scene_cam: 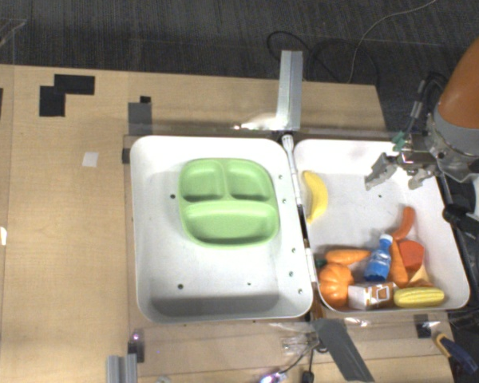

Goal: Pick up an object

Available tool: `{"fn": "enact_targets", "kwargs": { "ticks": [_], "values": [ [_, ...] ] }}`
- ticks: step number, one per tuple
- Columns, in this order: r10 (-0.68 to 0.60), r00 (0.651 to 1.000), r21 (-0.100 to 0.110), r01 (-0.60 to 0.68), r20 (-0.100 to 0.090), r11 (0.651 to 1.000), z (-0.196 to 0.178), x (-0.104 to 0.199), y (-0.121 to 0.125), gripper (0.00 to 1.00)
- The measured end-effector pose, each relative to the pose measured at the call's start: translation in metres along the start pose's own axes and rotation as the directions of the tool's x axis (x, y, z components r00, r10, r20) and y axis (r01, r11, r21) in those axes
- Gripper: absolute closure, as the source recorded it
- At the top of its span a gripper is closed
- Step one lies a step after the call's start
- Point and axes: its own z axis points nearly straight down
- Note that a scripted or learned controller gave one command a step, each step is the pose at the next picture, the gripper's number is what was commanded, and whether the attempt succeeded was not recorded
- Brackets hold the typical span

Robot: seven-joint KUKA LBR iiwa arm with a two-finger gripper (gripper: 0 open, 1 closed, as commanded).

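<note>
camera view: gripper (pixel 397 171) hovers at upper right of the right bin (pixel 347 159), fingers spread, nothing between them. arm (pixel 469 102) comes in from the right edge, wrist tilted toward the bin floor. nearest candidate is the banana (pixel 316 194), lying alone by the bin's left wall, centre of frame. looks like a light, rigid plastic toy, smooth and curved, so likely slippery; pinch across the thick middle. rest of the toy food (pixel 379 271) is piled at lower right, packed tight, harder to isolate. green tray (pixel 227 200) sits in the left bin (pixel 156 238).
</note>
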Motion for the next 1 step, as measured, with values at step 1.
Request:
{"fn": "enact_targets", "kwargs": {
  "ticks": [1],
  "values": [
    [0.0,1.0,0.0,0.0,0.0,1.0,0.0,0.0,0.0,0.0]
  ]
}}
